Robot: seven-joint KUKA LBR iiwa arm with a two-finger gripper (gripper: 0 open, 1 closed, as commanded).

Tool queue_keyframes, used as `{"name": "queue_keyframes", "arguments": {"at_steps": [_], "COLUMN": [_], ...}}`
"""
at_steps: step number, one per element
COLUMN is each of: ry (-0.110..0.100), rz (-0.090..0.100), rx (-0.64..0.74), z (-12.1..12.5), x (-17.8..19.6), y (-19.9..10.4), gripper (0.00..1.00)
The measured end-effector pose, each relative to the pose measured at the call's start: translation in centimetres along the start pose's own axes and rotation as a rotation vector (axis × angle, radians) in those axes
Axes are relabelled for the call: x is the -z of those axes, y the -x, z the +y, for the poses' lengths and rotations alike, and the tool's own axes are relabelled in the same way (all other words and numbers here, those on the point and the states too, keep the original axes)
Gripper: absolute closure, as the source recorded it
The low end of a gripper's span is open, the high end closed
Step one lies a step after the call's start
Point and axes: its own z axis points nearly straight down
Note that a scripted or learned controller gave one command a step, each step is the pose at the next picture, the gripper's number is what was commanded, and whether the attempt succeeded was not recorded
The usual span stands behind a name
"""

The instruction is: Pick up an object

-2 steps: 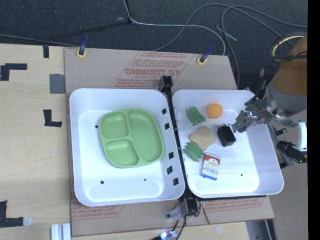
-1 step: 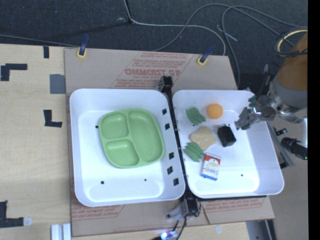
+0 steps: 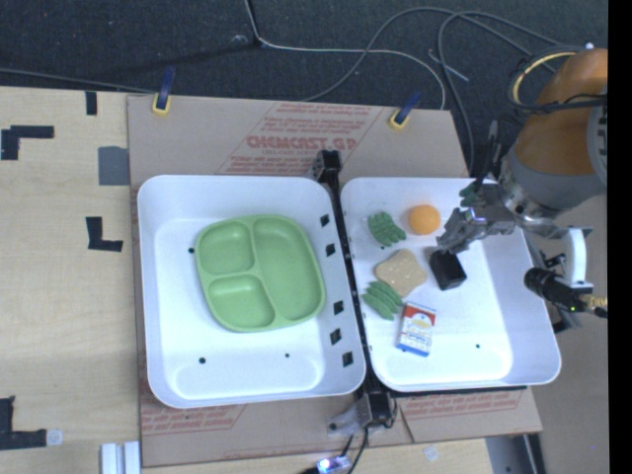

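Camera view: hand point(image 3: 449, 265) hovers just right of the tan sponge point(image 3: 400, 271); whether it's clenched, I cannot tell.

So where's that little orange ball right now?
The orange ball lies in the right bin, near its far edge, between the green toy and the gripper.

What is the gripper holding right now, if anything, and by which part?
Nothing, as far as the view shows. The gripper hangs over bare floor of the right bin, beside the tan sponge, with no object between its jaws.
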Motion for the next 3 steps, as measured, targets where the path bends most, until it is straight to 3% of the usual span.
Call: {"name": "queue_keyframes", "arguments": {"at_steps": [2,3], "ry": [-0.002,-0.001], "rz": [-0.001,0.000], "rx": [0.000,0.001], "z": [1.6,2.1], "x": [-1.9,-0.6], "y": [-10.4,-15.7], "gripper": [1.00,1.00]}}
